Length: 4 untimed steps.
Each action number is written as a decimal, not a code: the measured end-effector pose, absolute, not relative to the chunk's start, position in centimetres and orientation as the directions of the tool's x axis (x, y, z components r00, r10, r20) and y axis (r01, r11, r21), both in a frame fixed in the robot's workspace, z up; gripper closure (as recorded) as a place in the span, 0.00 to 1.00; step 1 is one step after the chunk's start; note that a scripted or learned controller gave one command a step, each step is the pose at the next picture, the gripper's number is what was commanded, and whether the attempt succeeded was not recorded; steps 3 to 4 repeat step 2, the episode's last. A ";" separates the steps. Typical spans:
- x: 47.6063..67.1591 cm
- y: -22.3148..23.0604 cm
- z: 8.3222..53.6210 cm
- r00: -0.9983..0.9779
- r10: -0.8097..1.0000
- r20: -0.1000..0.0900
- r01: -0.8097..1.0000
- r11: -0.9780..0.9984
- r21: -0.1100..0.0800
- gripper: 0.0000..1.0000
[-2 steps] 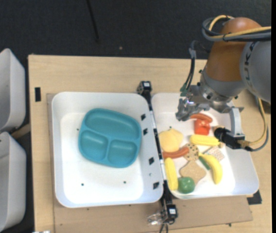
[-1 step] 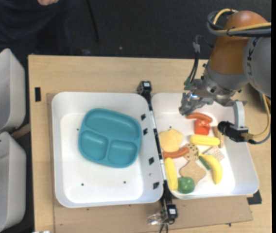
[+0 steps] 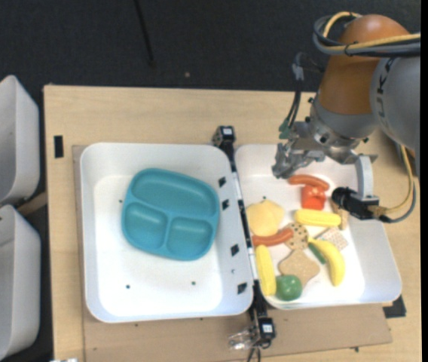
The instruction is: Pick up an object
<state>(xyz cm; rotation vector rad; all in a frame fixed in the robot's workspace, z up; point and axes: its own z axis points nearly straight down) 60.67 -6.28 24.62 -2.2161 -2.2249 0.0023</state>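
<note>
The claw (image 3: 287, 164) hangs in the upper right of the frame, over the top-left corner of the right bin (image 3: 376, 266); its dark tips are too blurred to tell how they stand, and nothing can be seen gripped. Just right of it and slightly lower lies a red pepper (image 3: 311, 189), apart from the tips. Below that sit the other toy foods, crowded in the bin's middle and lower part: a pale yellow lump (image 3: 265, 216), a red sausage (image 3: 271, 238), a yellow piece (image 3: 317, 218), a cracker (image 3: 298, 236), a banana (image 3: 331, 259), a toast slice (image 3: 298, 265), a corn cob (image 3: 264, 268) and a green piece (image 3: 288, 286) at the bottom. The left bin (image 3: 101, 277), touching the right one along the centre, holds a blue divided plate (image 3: 171, 213). Both bins rest on the wooden tabletop (image 3: 139, 111).
</note>
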 end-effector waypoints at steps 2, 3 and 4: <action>60.2 -7.2 22.9 0.001 1.000 -0.002 1.000 -0.001 -0.004 1.00; 60.2 -7.2 22.9 0.001 1.000 -0.002 1.000 -0.001 -0.004 1.00; 60.2 -7.2 22.9 0.001 1.000 -0.002 1.000 -0.001 -0.004 1.00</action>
